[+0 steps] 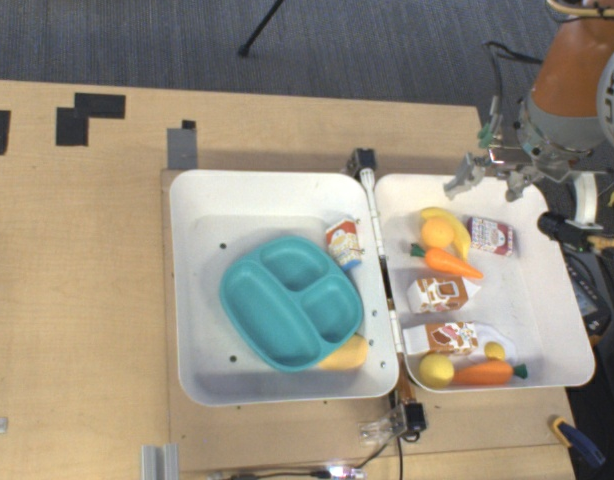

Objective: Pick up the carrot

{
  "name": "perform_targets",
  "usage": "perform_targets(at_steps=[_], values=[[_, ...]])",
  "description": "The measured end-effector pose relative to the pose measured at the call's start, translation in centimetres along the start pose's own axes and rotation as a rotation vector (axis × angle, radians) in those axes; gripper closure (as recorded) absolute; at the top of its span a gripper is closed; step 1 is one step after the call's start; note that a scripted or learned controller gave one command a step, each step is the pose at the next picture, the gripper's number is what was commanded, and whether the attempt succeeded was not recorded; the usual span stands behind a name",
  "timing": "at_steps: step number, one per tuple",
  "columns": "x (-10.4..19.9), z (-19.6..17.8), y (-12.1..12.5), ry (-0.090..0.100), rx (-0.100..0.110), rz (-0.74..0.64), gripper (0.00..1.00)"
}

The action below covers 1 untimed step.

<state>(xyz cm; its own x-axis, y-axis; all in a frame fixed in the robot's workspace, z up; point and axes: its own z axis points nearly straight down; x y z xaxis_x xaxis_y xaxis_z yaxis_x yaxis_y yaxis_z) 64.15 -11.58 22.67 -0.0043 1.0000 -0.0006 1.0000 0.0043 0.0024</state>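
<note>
My gripper (494, 175) is hovering open, upper right.
The carrot (452, 261) is lying orange, green-stemmed, under the banana (442, 227).

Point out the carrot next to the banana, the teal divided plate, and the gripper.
carrot (455, 261), camera view, middle of its orange body
teal divided plate (249, 313), camera view, outer rim at the left
gripper (494, 181), camera view, midway between fingertips

A grey two-finger gripper (492, 176) hangs with fingers spread over the far edge of the right white bin (547, 313). Below it lie a yellow banana (442, 228), an orange carrot (450, 261) touching it, and small cartons. A second orange carrot (482, 373) lies near. The left white bin (192, 298) holds a teal divided plate (290, 303).
</note>
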Motion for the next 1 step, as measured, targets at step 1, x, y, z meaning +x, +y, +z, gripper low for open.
perform_targets(at_steps=[1], values=[[2.16,12.98,-1.15,0.000,-0.002,0.045,0.00]])
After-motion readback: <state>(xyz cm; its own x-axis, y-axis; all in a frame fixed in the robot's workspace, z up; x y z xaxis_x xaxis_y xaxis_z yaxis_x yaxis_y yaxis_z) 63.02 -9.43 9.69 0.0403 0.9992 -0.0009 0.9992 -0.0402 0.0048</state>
